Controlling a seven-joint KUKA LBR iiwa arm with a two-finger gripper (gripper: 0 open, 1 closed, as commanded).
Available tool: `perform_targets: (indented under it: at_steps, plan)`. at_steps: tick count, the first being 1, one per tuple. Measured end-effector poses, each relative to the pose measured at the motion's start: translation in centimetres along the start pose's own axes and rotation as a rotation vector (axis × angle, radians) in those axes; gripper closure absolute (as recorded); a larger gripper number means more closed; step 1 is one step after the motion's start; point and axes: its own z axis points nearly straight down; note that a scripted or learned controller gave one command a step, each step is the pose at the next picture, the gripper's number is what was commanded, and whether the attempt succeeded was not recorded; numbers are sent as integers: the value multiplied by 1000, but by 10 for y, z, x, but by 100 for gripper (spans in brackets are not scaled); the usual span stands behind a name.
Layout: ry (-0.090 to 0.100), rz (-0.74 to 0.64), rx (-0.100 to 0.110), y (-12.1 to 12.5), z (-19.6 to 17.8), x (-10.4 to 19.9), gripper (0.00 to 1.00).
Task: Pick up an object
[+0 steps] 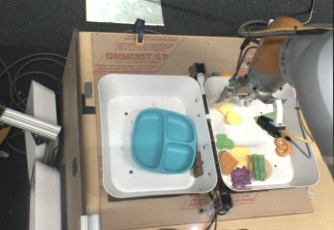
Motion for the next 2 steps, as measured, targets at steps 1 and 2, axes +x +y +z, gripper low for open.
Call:
perform_targets:
  at_steps: [1, 2]
  plan:
    - [2, 6, 11, -26, 15, 7, 0]
    - [1, 8, 9, -36, 14, -13, 0]
